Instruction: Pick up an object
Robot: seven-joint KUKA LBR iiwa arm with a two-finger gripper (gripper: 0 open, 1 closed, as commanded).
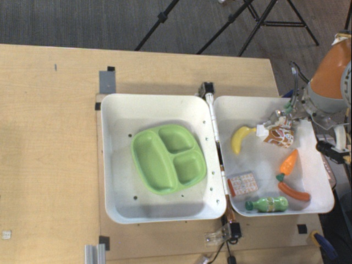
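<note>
The right bin holds a yellow banana, a brown and white snack packet, an orange carrot, a red sausage-like piece, a green bottle lying on its side and a pink checkered packet. My gripper reaches in from the right. It hangs over the far part of the right bin, right at the upper edge of the snack packet. Whether it touches the packet is unclear from this angle.
The left bin holds a green divided plate. A ridge separates the two bins. The arm's orange band and grey wrist stand over the right bin's far right corner. Tan bench top spreads to the left.
</note>
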